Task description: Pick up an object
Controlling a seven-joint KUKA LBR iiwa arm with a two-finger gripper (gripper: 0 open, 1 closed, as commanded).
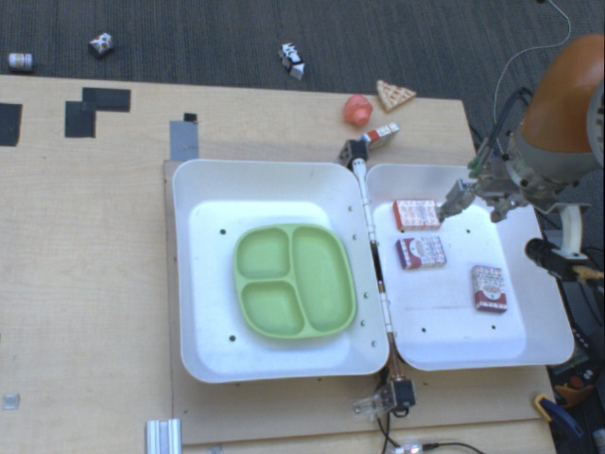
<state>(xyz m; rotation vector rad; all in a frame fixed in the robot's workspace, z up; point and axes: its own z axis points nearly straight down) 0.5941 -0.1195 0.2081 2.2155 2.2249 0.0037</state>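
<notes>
Three small red-and-white packets lie in the right bin [539, 339]: one at the upper left [417, 215], one just below it [422, 252], and one further right [489, 288]. My gripper [475, 206] hangs over the bin's upper part, just right of the top packet. It is open, its two dark fingers spread with nothing between them. The left finger's tip [452, 203] is close to the top packet's right edge. The grey arm with its orange band [565, 93] comes in from the right.
A green divided plate [295, 281] lies in the left bin [203, 253]. Behind the bins on the bench are a red ball [357, 110], a pizza-slice toy [395, 94] and a marker [383, 134]. Small items lie scattered on the dark floor beyond.
</notes>
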